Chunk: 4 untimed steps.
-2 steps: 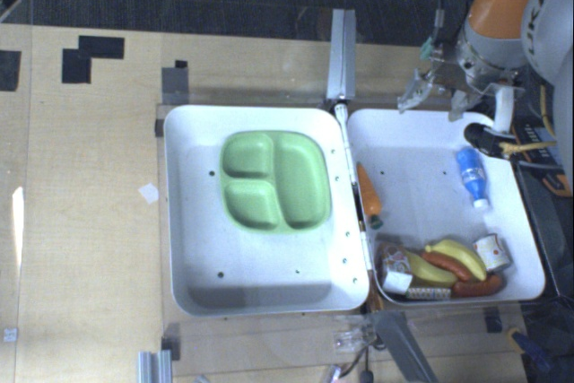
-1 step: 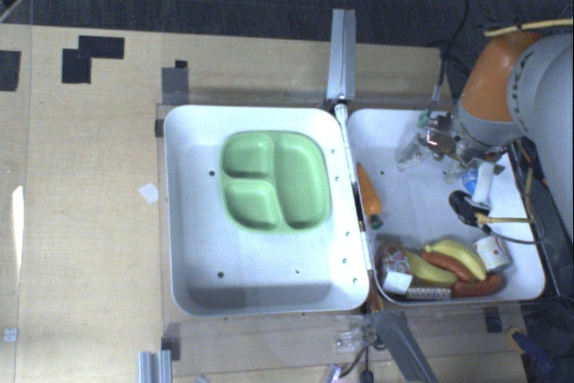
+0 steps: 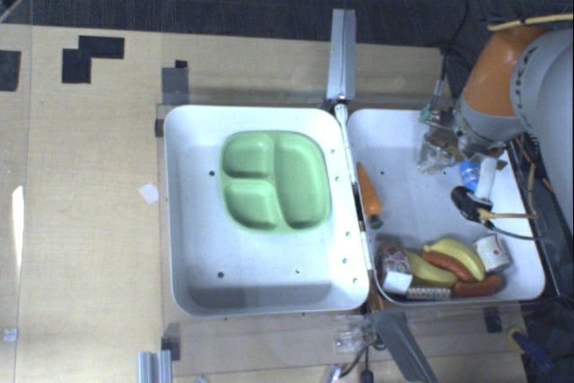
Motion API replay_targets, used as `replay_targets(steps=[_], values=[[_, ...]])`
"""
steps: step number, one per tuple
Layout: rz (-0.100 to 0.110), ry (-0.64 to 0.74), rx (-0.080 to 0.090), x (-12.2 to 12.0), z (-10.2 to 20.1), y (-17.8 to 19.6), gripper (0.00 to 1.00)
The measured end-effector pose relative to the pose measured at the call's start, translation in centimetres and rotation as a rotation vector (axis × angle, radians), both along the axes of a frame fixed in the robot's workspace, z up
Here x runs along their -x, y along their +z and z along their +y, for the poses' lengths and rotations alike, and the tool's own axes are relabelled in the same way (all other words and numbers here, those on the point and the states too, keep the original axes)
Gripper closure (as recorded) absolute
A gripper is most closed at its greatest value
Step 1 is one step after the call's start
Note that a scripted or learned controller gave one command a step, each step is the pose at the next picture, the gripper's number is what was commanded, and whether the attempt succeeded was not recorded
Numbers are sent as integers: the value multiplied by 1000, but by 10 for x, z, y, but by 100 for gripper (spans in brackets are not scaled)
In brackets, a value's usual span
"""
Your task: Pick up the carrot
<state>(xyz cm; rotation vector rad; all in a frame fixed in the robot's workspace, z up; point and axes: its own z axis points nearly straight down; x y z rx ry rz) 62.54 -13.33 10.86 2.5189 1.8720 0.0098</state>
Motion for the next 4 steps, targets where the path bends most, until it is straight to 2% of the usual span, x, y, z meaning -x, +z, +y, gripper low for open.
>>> replay_targets(steps=[1,2,3,4], values=[[4,-33,1,91,12,28,100],[4,-373,0,59,-12,80,100],[3,-546,0,1,-58,109,100],[2,-624,-1,-5,-62,186,100]])
